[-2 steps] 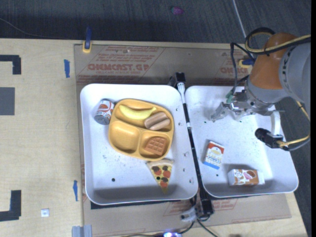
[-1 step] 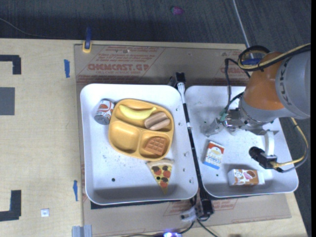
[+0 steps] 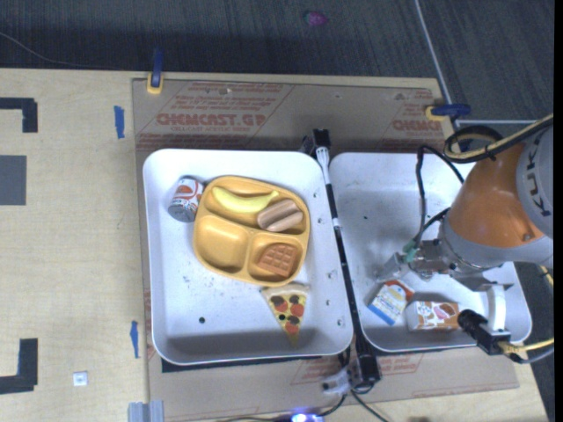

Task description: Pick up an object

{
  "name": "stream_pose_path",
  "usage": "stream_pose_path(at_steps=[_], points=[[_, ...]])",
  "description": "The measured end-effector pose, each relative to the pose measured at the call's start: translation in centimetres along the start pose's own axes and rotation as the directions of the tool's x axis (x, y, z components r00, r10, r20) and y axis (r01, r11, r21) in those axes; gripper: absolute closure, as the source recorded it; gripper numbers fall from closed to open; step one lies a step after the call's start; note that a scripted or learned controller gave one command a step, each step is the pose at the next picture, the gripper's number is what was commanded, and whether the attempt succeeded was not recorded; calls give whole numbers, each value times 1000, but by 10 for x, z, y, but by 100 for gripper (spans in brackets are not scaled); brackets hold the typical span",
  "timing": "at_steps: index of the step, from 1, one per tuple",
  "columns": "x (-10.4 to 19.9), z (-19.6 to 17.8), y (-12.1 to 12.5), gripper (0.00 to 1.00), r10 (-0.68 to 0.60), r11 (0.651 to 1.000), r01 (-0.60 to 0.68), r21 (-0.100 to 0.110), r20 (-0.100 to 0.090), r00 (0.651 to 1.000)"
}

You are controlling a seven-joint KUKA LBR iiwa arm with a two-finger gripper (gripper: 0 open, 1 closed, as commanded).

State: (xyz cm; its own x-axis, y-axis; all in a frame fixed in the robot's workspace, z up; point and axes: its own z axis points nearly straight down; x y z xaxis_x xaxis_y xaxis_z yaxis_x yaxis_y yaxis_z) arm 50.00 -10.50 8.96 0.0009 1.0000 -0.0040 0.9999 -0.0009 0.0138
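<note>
Nearest to me, along the front wall of the right bin (image 3: 519, 323), I count two small printed packets: a blue-and-white carton (image 3: 388, 301) with squared corners, and just beside it on the arm's side a flatter pouch (image 3: 432, 315) in orange, brown and white, glossy like foil. My gripper (image 3: 406, 258) hangs just behind the carton, toward the bin's middle, on the end of the grey arm (image 3: 493, 214) with its smooth orange band; the fingers are too small and blurred, so I cannot tell whether the jaws are apart or together, and I see nothing held between them. Across the dividing wall from the right bin, the left bin (image 3: 167, 323) holds four things. One is a triangular pizza slice (image 3: 288, 308), toy-like, with dark dots, near the front. Behind it sits one yellow plastic tray (image 3: 251, 229), rounded, with three compartments bearing a waffle square, a sausage and a banana shape. One small can (image 3: 185, 198), red and white, lies tipped at the tray's far side from the right bin, touching its rim. Both bins are shallow, white and smooth, on a brown cardboard sheet (image 3: 264, 112).
</note>
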Motion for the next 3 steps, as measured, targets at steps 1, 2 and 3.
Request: stream_pose_path(at_steps=[1, 2, 3], points=[[11, 0, -15, 0, 1, 1000, -1, -7, 4, 1000], [7, -11, -13, 100, 4, 1000, -4, -14, 12, 1000], [66, -96, -19, 100, -2, 1000, 2, 12, -5, 1000]])
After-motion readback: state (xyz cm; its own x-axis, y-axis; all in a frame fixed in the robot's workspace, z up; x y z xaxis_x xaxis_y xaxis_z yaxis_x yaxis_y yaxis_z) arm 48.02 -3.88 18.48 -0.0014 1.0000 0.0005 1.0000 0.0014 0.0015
